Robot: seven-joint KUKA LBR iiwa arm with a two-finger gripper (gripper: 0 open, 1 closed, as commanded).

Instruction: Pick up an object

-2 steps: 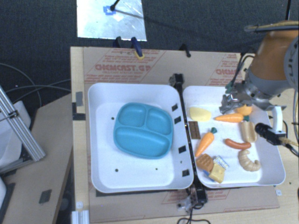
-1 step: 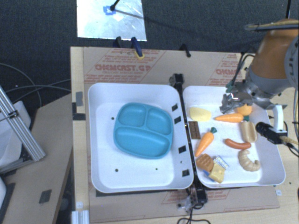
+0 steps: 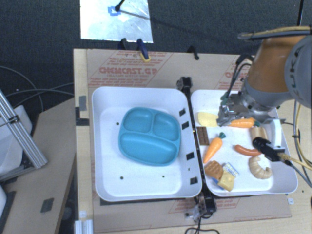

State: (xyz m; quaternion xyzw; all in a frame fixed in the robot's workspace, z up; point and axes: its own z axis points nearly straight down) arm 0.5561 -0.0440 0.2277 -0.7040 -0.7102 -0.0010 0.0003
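**Arm low over the right bin, among the toy food**

You see the gripper (image 3: 227, 115) down inside the right bin (image 3: 287, 182), at its upper left part. It stands just beside a pale yellow piece (image 3: 206, 119) on its left and a small orange carrot (image 3: 242, 123) on its right. How the pincer stands you cannot tell from here: the wrist and the grey body of the arm cover it, and nothing is visible in its grip.

The other things you could pick lie in the same bin. A bigger carrot with green top (image 3: 213, 148) lies tilted near the middle, with a dark brown bar (image 3: 203, 136) beside it at the divider. Lower you find a brown cracker-like piece (image 3: 214, 169) touching a yellow cheese wedge (image 3: 226, 181). To the right lie a red-orange sausage (image 3: 246, 150) and a beige croissant (image 3: 259, 167).

The left bin (image 3: 105, 179) holds a blue divided plate (image 3: 149, 135), well apart from the gripper.
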